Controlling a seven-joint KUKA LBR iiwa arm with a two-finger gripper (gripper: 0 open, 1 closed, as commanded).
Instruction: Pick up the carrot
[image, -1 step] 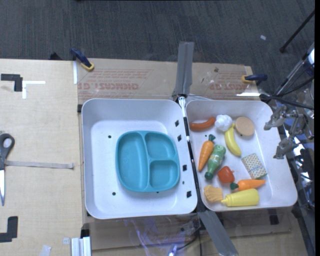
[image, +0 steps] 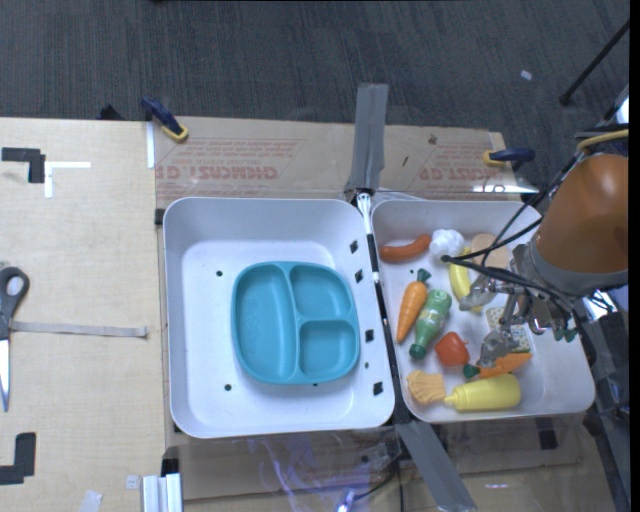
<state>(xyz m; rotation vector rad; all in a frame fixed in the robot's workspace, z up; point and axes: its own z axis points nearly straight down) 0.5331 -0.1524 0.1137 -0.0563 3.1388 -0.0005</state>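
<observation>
In right bin (image: 570, 395): carrot (image: 410, 308) well left of gripper (image: 497, 347); finger state unclear.

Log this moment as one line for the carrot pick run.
stage: approach | end effector: low in right bin, over small carrot | big carrot: beside green bottle, untouched | left bin: teal plate

scissors (image: 8, 330): cut off by left edge
second carrot (image: 500, 365): partly hidden under gripper (image: 497, 345)
</observation>
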